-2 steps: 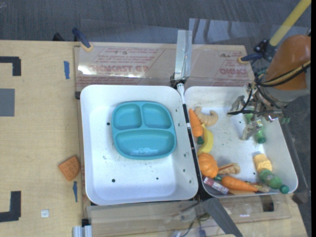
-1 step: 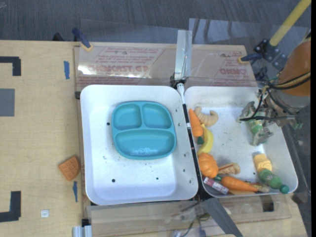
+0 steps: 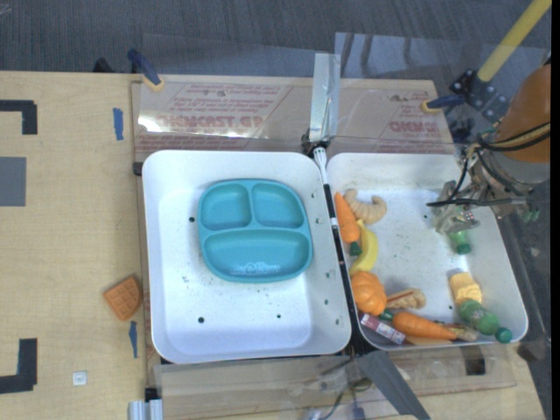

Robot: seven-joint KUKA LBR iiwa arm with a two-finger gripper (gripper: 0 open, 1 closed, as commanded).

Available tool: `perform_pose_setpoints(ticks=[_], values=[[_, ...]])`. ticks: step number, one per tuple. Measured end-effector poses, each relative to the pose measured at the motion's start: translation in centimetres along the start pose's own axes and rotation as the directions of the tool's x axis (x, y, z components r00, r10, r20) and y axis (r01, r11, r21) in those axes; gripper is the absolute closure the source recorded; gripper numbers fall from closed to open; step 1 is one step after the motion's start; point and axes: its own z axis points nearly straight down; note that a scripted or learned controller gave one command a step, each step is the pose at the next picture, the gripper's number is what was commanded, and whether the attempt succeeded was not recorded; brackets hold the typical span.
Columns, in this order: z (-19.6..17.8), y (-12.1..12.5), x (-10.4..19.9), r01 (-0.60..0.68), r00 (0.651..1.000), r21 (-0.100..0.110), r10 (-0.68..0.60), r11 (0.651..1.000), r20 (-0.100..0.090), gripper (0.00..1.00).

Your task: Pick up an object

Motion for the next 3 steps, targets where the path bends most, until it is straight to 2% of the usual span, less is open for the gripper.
perform_pose_setpoints(ticks=[1,2,3], values=[[0.1,0.0,0.0,0.0,1.0,-0.001,0.0,1.0,-0.001,0.0],[1.6,0.6,-2.6,-0.169,0.986,-0.003,0.169,0.986,-0.01,0.0],[0.1,0.5,-3.1,-0.169,0.986,0.001,0.169,0.986,0.006,1.0]])
